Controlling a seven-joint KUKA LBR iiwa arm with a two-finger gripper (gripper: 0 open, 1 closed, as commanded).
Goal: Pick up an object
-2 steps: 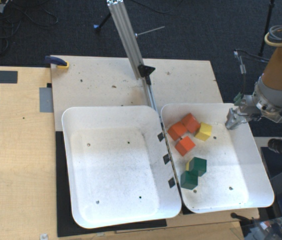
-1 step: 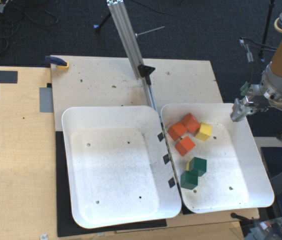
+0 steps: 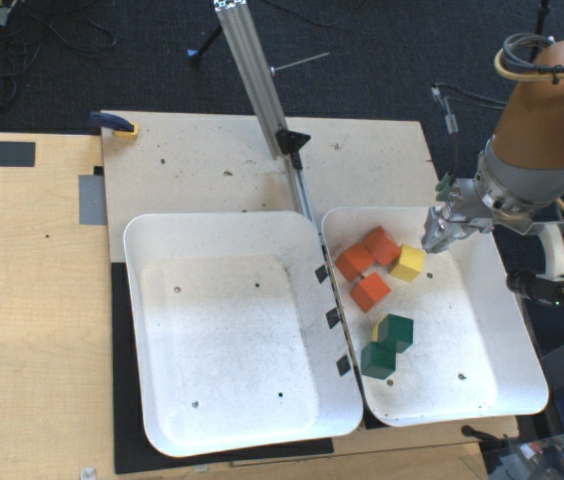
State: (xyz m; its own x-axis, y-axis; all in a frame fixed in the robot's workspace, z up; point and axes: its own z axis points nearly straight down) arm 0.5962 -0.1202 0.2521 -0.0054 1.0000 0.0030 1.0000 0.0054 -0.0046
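Fixed cam above my bench, looking down obliquely on two shallow white plastic bins; mid-range.

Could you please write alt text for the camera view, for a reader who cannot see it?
The gripper of a grey arm hovers over the right bin, just right of a yellow block. Beside it lie three orange blocks, with green blocks nearer the camera. The left bin sits alongside.

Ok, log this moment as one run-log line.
gripper: over right bin, beside yellow block | grasp: none seen | blocks in right bin: orange, green
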